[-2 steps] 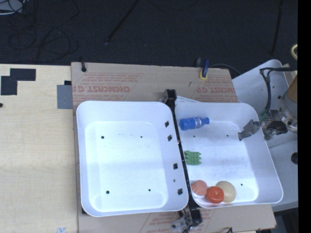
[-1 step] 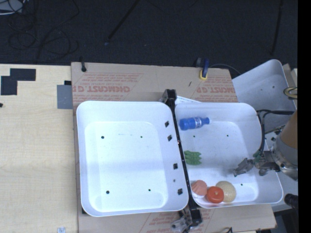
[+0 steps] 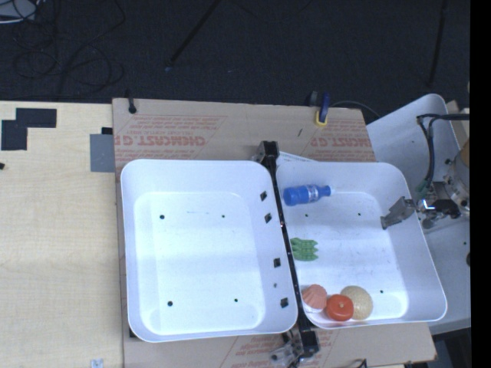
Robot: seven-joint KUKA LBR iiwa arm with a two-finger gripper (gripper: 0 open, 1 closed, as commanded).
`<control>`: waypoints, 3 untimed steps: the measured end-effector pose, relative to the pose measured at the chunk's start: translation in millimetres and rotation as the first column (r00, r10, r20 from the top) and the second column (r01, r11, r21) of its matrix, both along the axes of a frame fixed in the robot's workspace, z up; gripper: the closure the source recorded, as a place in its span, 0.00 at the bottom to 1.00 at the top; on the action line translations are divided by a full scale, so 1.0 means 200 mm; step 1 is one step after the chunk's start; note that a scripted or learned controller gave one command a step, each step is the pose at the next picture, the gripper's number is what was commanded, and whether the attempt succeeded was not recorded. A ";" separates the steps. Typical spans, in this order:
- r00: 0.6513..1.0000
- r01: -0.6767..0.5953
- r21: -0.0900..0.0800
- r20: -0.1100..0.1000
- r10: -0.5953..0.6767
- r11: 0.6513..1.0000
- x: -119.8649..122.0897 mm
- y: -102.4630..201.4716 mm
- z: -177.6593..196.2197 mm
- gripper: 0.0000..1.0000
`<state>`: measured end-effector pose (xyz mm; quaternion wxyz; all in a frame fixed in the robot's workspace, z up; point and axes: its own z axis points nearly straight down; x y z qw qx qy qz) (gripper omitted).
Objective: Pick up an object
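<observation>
The task is at its first step: nothing is picked yet, and the gripper (image 3: pixel 395 213) hangs at the right rim of the right bin (image 3: pixel 418 282), over the edge and not over any object. It holds nothing; how wide it stands I cannot tell, because it is small and dark against the rim.

All the objects lie away from the gripper, toward the bin's left side. The blue bottle (image 3: pixel 305 195) is to its left and a little farther up, lying on its side. The green piece (image 3: pixel 304 249) is left and lower, beside the divider. Three round things, a pink one (image 3: pixel 314 295), a red one (image 3: pixel 339 307) and a beige one (image 3: pixel 357 300), sit touching in the near corner, well below and left of the gripper.

I judge the next move needs a reach leftward into the bin, then a descent over one object. The bottle seems the easiest target, since it lies alone.

The arm enters from the right, low, with only the wrist over the bin's rim.
</observation>
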<state>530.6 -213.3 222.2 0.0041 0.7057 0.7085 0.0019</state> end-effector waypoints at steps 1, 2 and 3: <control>1.000 0.006 0.007 -0.019 -0.006 1.000 -0.29 0.00 -0.33 0.00; 1.000 0.003 0.002 -0.006 -0.003 1.000 -0.18 0.00 -0.05 0.00; 1.000 0.004 0.004 -0.011 -0.004 1.000 -0.19 0.00 -0.02 1.00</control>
